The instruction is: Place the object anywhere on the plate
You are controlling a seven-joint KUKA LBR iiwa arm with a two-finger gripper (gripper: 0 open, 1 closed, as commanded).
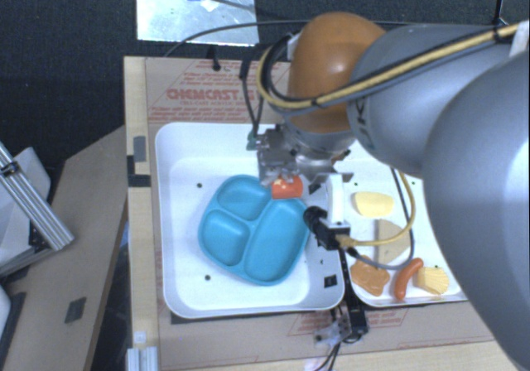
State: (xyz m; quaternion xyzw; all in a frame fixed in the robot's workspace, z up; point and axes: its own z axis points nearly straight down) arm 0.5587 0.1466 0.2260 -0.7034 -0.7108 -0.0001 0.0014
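Note:
A blue plate with three compartments lies in the left white bin. My gripper hangs over the plate's upper right rim, under the orange wrist band. A small orange-red object sits between its fingers, just above the plate's edge. The gripper is shut on that object.
The right bin holds a yellow wedge, an orange-brown piece, a red sausage shape and a pale yellow chunk. The big grey arm covers the right of the view. Cables trail between the bins.

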